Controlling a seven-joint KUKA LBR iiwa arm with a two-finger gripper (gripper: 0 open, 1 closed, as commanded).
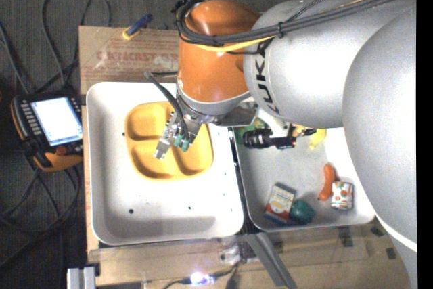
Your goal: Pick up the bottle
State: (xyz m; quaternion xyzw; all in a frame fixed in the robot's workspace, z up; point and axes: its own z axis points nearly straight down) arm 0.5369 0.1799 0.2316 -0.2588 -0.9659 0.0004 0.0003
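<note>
My gripper [172, 139] hangs over the left bin [108, 166], just above a yellow divided plate [150, 145] that lies in the bin's middle. Nothing shows in its grasp. The arm's orange band and grey body cover the upper part of the right bin [257, 210]. A yellow thing [317, 137] and a bit of green [258, 124] peek out from under the arm at that bin's top. Most of both is hidden, so I cannot tell whether either is the bottle.
The right bin's lower half holds a small printed box [280, 202], a dark green rounded thing [303, 212], an orange carrot-like piece [328, 181] and a small can [342, 195]. A tablet [53, 120] lies left of the bench.
</note>
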